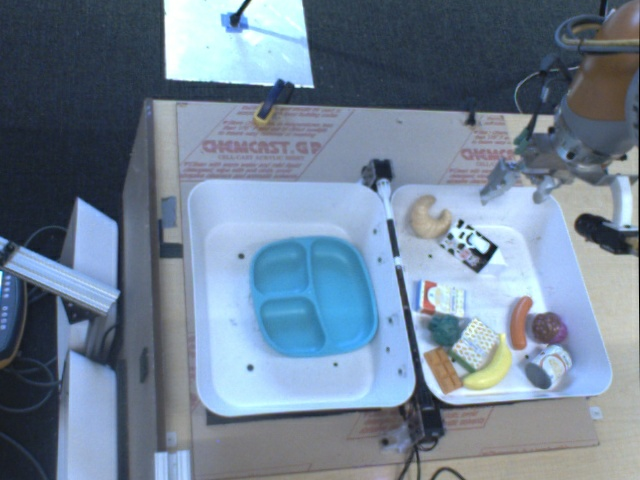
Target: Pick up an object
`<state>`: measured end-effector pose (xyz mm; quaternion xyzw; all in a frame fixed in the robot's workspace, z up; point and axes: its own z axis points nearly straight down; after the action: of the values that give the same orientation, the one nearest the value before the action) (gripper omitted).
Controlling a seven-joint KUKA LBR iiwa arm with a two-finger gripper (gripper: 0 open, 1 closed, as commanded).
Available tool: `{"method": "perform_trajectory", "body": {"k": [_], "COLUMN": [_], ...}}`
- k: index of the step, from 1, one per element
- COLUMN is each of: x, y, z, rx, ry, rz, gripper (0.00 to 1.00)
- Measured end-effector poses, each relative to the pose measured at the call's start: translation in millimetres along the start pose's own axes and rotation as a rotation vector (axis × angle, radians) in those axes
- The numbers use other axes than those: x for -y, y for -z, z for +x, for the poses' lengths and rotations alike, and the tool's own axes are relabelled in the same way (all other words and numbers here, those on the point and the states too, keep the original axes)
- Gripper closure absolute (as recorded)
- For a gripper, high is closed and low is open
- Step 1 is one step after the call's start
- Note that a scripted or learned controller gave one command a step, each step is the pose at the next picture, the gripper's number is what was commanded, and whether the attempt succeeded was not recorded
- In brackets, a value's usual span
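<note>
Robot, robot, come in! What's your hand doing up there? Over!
Hand open, holding nothing, above right bin's far edge. Nearest toys: croissant, black-and-white card. Nothing in the way. Over.

Toys [487, 320] right (blue tray [313, 296] left)

Two shallow white plastic bins sit side by side on the bench; the left bin [215, 268] holds a light-blue three-compartment plastic tray [313, 295] near its middle; the right bin [575, 268] holds a tan croissant-shaped piece [429, 217] at its far left corner, with a black-and-white patterned card [468, 245] just to its right; along the near edge lie a yellow toy banana [490, 370], a red toy sausage [519, 322] and a dark red round ball [548, 327]; the two-finger gripper [520, 180] hangs over the far rim of the right bin.
</note>
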<state>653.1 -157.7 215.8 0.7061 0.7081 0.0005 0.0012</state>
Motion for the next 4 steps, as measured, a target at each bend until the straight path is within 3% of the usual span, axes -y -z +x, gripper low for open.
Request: {"method": "perform_trajectory", "body": {"k": [1,2,3,4], "x": [-17,0,-12,-16], "y": [-115,-120,-131,-101], "z": [20,34,49,25], "rx": [0.002,0.006,0.004,0.001], "ry": [0.000,-0.002,0.001,-0.001], "rz": [-0.009,-0.023,0.017,-0.002], "gripper": [0.00,0.00,0.00,0.00]}}
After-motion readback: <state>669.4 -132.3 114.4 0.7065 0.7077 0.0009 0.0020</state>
